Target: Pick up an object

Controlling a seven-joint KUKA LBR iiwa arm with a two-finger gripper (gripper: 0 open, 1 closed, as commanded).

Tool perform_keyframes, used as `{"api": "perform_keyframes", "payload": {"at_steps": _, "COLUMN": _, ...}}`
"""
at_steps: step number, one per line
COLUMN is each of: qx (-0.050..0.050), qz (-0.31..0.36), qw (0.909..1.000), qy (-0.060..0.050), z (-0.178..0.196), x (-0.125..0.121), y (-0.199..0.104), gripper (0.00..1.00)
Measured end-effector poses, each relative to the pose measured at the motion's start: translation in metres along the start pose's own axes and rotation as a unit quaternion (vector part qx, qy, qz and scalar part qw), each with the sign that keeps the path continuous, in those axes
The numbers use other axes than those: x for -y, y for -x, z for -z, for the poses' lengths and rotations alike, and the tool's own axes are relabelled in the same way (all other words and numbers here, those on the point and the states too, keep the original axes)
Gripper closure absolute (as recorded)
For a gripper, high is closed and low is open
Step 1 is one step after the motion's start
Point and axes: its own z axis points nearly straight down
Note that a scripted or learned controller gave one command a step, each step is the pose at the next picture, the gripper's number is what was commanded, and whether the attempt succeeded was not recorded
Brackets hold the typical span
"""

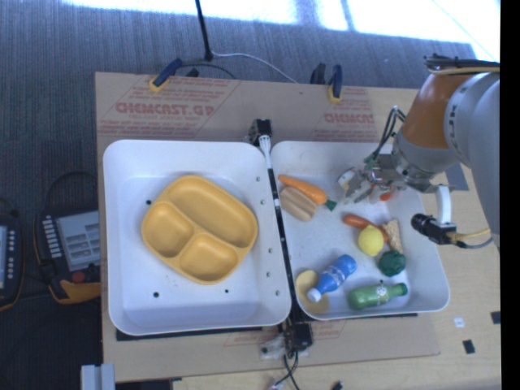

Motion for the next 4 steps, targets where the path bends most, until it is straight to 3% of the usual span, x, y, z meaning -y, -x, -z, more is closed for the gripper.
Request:
{"api": "perform_keyframes", "payload": {"at_steps": 1, "qx": 0.000, "qz": 0.000, "qw": 1.0000, "qy": 0.000, "z": 0.000, "x": 0.000, "y": 0.000, "gripper": 0.00}}
{"api": "perform_keyframes", "payload": {"at_steps": 2, "qx": -0.002, "qz": 0.001, "qw": 1.0000, "qy": 0.000, "z": -0.011, "x": -0.030, "y": 0.018, "gripper": 0.00}}
{"api": "perform_keyframes", "payload": {"at_steps": 3, "qx": -0.002, "qz": 0.002, "qw": 1.0000, "qy": -0.003, "z": -0.002, "x": -0.029, "y": 0.018, "gripper": 1.00}}
{"api": "perform_keyframes", "payload": {"at_steps": 4, "qx": -0.001, "qz": 0.000, "qw": 1.0000, "qy": 0.001, "z": 0.159, "x": 0.005, "y": -0.048, "gripper": 1.00}}
